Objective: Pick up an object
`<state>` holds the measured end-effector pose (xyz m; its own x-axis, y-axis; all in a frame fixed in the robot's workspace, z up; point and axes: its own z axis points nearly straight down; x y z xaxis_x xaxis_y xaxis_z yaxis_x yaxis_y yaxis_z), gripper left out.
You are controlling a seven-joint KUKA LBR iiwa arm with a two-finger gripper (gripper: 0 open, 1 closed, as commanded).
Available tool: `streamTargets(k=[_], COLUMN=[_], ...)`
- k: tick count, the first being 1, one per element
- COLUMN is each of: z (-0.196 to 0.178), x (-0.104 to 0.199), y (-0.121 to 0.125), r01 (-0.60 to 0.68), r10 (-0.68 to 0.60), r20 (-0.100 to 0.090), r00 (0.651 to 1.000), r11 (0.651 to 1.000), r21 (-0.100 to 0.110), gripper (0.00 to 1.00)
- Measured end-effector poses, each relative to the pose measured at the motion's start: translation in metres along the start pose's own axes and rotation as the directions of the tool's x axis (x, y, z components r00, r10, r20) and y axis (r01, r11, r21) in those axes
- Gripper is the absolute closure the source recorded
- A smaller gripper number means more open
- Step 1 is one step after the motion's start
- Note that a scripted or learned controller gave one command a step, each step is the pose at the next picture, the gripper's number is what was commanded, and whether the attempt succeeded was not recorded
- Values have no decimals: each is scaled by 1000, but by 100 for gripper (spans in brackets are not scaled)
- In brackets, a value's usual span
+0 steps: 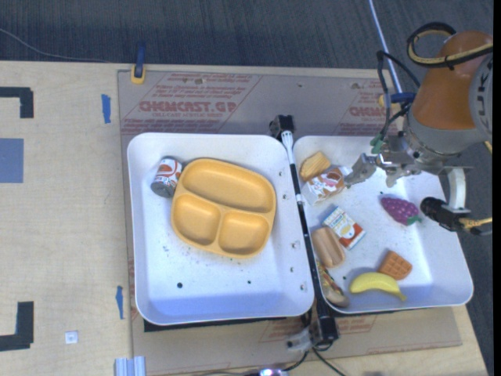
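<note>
While the gripper (377, 168) hovers with jaws released at right, the left bin (149, 288) holds a glossy yellow three-compartment tray (223, 206) and a can (165, 176).

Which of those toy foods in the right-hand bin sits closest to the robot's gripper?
The small red-and-white packet, just left of the gripper. The purple grapes, banana and waffle all lie farther down the bin.
</note>
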<state>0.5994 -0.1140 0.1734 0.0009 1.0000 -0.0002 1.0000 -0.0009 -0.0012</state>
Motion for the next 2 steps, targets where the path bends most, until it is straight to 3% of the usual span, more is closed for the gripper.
streamTargets(k=[1,2], z=[78,68], x=[-4,-4], y=[-10,-10], r01=[0,-1], r10=[0,1], r20=[0,1], r00=[1000,1000], r11=[1000,1000], r21=[-3,-6], gripper=[0,100])
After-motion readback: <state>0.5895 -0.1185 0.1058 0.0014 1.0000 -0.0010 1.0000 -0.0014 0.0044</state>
